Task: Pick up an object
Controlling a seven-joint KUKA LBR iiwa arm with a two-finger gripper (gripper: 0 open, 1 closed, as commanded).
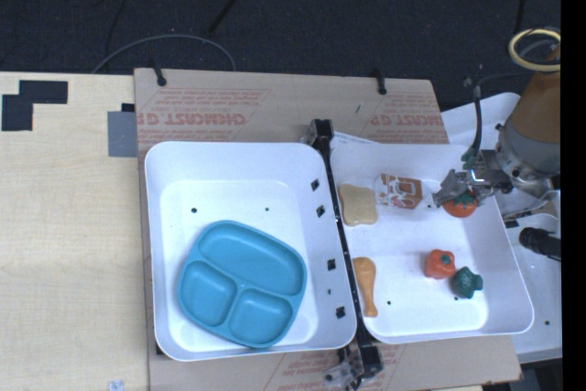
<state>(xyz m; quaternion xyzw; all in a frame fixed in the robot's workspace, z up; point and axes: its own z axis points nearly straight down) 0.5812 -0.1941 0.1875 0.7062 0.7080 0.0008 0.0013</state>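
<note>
Two toys (453,272) near gripper (461,189)

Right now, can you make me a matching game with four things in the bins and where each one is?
Things:
1. blue plate
2. slice of bread
3. drumstick
4. green toy

Places:
A. right bin, near its front right corner
B. left bin, lying alone
C. right bin, by the divider, toward the back
D. right bin, by the divider, toward the front

Pairs: 1-B, 2-C, 3-D, 4-A
</note>
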